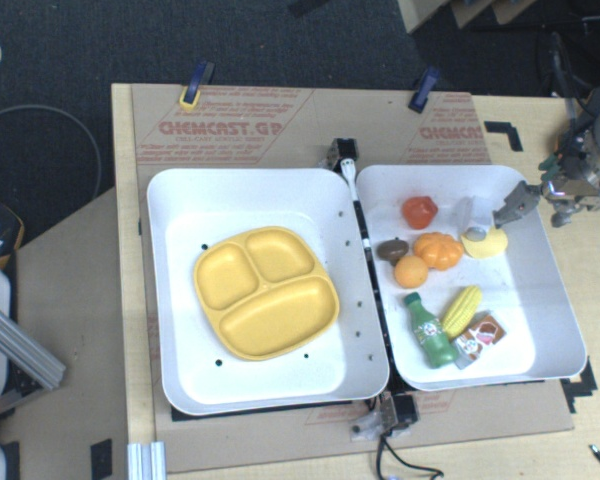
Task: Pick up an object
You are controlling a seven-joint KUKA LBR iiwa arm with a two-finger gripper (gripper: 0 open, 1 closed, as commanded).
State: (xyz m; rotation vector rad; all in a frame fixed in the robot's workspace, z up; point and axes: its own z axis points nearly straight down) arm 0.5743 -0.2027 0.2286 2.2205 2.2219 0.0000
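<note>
The gripper [515,206] is seen at the right bin's [540,363] far right; its state cannot be told. A pale yellow object [486,243] lies just beside it, crowded leftward by an orange pumpkin [439,249] and red tomato [418,211].

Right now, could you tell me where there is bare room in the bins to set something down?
Left bin: bare floor rings the yellow tray, widest along its left and near edges. Right bin: crowded mid-floor around the pumpkin and green bottle; bare strip along its right side.
</note>
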